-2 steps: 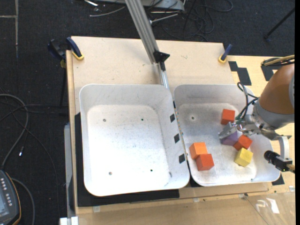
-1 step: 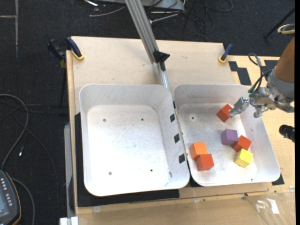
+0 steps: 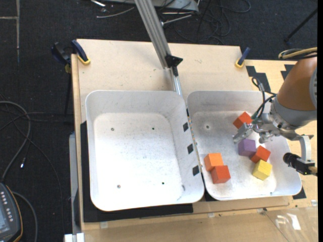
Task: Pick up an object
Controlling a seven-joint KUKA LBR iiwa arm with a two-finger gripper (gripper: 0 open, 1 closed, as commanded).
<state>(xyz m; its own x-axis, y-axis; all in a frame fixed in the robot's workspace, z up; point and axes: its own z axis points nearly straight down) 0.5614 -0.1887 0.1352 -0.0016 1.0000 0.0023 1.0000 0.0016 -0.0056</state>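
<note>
1. Six blocks sit in the right bin [image 3: 202, 102], the one nearer the arm. A purple block [image 3: 247, 147] lies near the middle of that bin, right under the end effector [image 3: 251, 131].
2. Touching the purple block's lower right is a small red block [image 3: 261, 154], and just below that a yellow block [image 3: 262, 170], close to the bin's near rim.
3. An orange-red block [image 3: 243, 119] rests farther back, just beside the end effector's upper left.
4. Well apart from those, toward the wall shared with the other bin, an orange block [image 3: 213, 160] and a red block [image 3: 220, 174] sit touching each other.
5. The end effector hangs low over the purple block, a grey tangle of metal and cable. From where I stand I cannot tell whether its fingers are spread or pressed together, nor whether anything is between them.
6. The arm [image 3: 299, 92] with its orange band comes in from the right and is cut off by the edge; it hides the right bin's far right corner.
7. The left bin [image 3: 133, 99] stands just beside the right one; their rims meet along a line of small dark clips.
8. Both rest on a pale tabletop [image 3: 126, 64]. A slanted metal rail [image 3: 151, 24] crosses its back edge, and clamps grip its far corners. Cables trail over the dark floor [image 3: 35, 84] around it.
</note>
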